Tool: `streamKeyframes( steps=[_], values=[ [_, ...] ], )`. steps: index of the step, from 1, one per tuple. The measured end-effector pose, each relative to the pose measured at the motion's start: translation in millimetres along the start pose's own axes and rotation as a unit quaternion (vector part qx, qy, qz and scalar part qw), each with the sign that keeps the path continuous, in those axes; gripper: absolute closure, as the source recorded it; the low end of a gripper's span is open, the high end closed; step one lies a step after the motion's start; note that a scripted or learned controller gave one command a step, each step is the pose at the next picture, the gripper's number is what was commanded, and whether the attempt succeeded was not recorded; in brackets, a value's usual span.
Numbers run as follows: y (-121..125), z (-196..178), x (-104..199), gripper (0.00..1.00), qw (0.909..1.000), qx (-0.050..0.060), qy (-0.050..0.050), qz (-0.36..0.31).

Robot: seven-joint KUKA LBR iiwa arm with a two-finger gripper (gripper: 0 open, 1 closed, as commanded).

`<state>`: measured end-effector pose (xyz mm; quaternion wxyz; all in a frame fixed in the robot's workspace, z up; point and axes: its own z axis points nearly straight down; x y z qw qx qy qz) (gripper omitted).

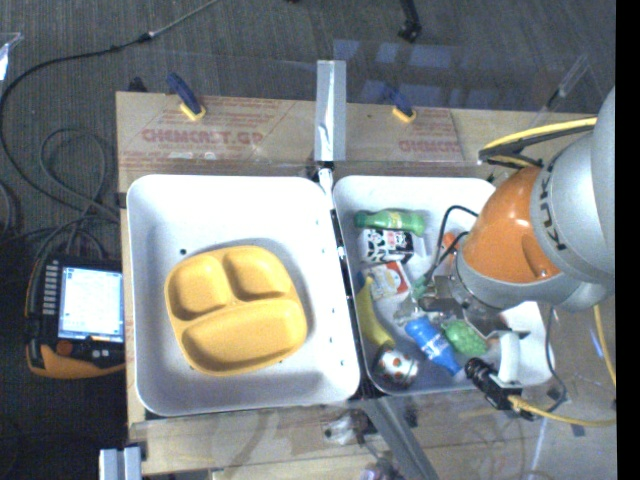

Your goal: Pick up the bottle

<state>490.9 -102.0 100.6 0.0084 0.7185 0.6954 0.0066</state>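
A green bottle lies on its side at the far end of the right bin. A blue bottle lies at a slant near the bin's front, between a metallic round object and a green item. My gripper hangs below the orange wrist band, low over the bin's middle, just above the blue bottle's upper end. The arm hides the right part of this bin.
A black-and-white carton, a red-and-white packet and a yellow banana-like piece crowd the right bin's left side. The left bin holds a yellow divided plate. A metal divider stands behind the bins.
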Motion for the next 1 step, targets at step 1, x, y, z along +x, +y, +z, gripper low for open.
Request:
streamKeyframes(
  steps=[1],
  values=[
    [17.1, -149.8, 38.3, 1.00, 0.9992, 0.011, 0.000, -0.039]
  ],
)
